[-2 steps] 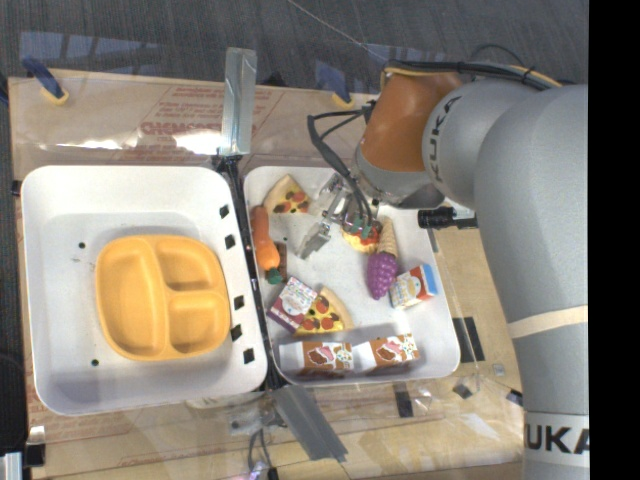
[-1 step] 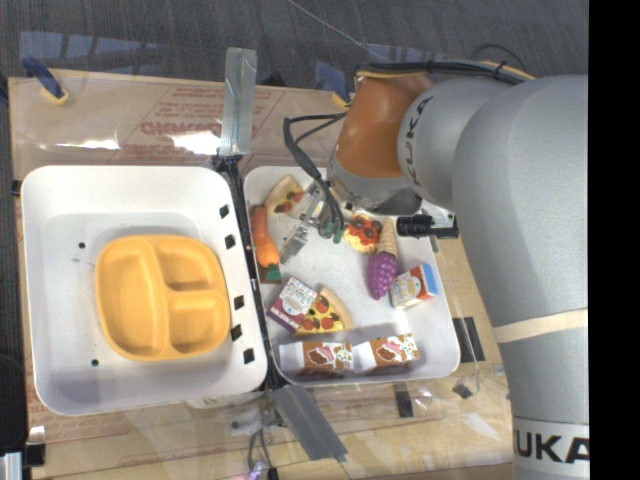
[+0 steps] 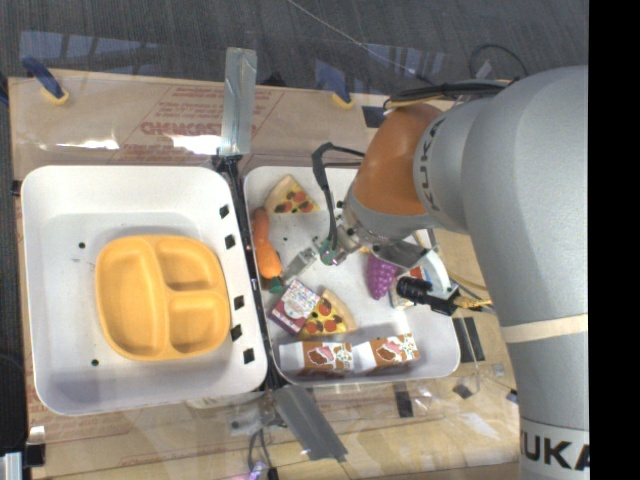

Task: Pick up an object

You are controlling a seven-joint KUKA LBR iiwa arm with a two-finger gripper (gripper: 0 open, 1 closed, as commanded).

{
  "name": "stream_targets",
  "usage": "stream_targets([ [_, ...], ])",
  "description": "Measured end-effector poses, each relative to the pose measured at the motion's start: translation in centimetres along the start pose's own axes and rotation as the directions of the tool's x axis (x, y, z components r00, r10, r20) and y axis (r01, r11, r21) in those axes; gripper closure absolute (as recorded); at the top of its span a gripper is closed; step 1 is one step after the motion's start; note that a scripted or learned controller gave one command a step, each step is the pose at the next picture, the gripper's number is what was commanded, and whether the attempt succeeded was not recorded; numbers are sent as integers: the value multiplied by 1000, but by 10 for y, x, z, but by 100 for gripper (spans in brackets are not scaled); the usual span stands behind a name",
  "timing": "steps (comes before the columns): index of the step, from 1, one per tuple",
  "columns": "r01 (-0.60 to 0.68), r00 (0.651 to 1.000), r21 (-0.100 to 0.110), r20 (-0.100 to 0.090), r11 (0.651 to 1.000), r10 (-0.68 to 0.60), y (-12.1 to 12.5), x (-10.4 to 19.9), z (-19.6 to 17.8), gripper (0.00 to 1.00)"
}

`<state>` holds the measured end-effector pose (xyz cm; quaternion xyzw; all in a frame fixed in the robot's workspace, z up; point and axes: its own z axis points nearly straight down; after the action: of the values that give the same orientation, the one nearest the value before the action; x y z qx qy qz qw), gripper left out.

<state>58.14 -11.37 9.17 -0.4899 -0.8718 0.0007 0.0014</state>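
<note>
My fingers (image 3: 318,253) hover mid right white bin (image 3: 440,353), grip state unreadable. Best target: orange plastic carrot (image 3: 264,248) along its left wall; descend centred, clear of that wall.

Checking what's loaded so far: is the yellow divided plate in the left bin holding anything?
Empty. The yellow plate shows bare compartments.

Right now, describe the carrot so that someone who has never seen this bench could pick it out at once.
Start at the right white bin, the one the arm reaches into. Along its left wall, next to the divider between the two bins, lies the toy carrot, running lengthwise from back to front. It is the only long, plain orange piece there; the pizza slices near it are flat wedges with toppings.
</note>
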Motion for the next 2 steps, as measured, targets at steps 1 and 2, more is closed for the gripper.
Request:
stream_targets([
  [1, -220, 976, -4, 3, 976, 220, -56, 41, -1, 0],
  [2, -215, 977, -5, 1, 977, 215, -55, 41, -10, 100],
])
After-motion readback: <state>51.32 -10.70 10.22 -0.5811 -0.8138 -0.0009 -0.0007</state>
